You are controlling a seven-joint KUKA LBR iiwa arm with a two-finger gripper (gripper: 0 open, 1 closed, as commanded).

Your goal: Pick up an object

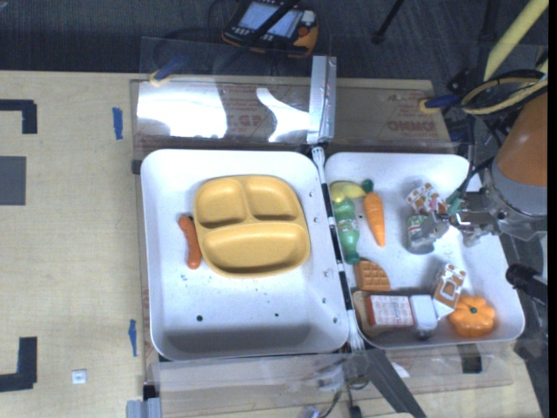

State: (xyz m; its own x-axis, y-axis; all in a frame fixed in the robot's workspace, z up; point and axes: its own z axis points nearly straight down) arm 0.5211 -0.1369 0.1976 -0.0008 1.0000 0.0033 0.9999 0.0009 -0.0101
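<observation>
My gripper (456,217) reaches into the right bin (396,164) from its right side, low over the bin's upper right part. Just left of it lies a grey can (420,234), with a small printed carton (424,198) above that. Whether the gripper touches either one is unclear. Further left are a carrot (374,218), a yellow-green fruit (345,192) and a green toy vegetable (348,233). Along the bin's near side lie a waffle (372,276), a brown and white box (398,311), another small carton (450,286) and an orange pumpkin (473,315).
The left bin (165,303) holds a yellow divided plate (251,225) with a red-orange sausage (190,240) beside its left edge. A clear upright panel (226,111) stands behind the bins. The arm's orange band (526,151) and cables (496,90) hang over the right edge.
</observation>
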